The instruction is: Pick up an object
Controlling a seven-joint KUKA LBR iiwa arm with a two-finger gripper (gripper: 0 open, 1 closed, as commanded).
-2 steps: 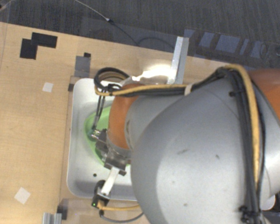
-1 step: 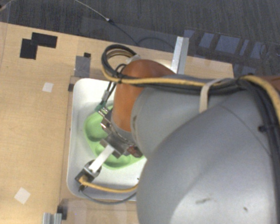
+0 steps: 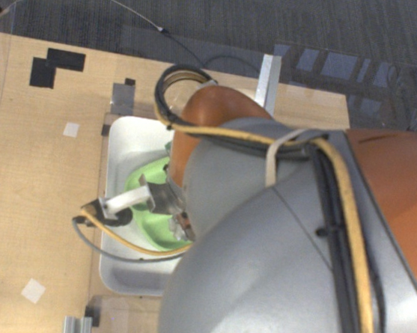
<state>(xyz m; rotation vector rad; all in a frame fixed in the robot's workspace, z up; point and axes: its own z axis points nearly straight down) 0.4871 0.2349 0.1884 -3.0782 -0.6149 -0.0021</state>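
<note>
From the overhead camera, the grey arm [image 3: 310, 257] with its orange band covers most of the right side, reaching down into the white bin [image 3: 125, 140]. The gripper [image 3: 176, 218] sits low in that bin, over a bright green object [image 3: 146, 181] — possibly a bowl. Whether its fingers are spread or pressed together I cannot tell — cables and the wrist hide them.

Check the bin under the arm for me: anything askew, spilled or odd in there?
Nothing looks spilled or broken. The arm covers most of the view, with the end effector low in the white bin over a bright green object. A yellow and grey cable loops loosely off the wrist over the bin's left rim.
</note>
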